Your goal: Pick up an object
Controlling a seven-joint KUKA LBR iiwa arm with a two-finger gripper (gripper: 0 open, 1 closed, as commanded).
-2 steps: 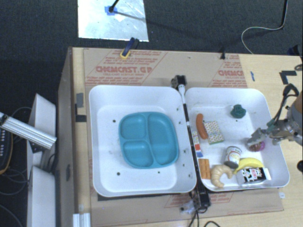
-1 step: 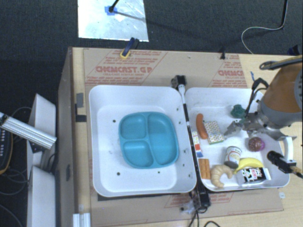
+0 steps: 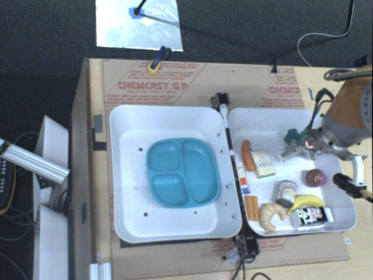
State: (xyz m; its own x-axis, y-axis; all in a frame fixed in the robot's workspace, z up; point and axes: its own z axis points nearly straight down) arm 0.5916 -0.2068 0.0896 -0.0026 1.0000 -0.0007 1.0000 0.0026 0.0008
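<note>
The right bin (image 3: 274, 121) holds several small objects. An orange-red sausage (image 3: 248, 154) lies beside a patterned box (image 3: 263, 163). Toward the front are a can (image 3: 286, 189), a banana (image 3: 307, 201), a croissant (image 3: 271, 213) and a black-and-white carton (image 3: 312, 216). A dark red ball (image 3: 315, 177) sits to the right. My gripper (image 3: 296, 145) hangs over the bin's back right part, right of the box and above the ball. A small teal shape (image 3: 291, 136) shows at its left tip; I cannot tell what it is.
The left bin (image 3: 125, 156) carries a blue divided plate (image 3: 182, 172). An orange cracker (image 3: 251, 206) and a small card (image 3: 242, 178) lie along the right bin's left wall. A black part (image 3: 349, 183) of the arm juts over the bin's right rim.
</note>
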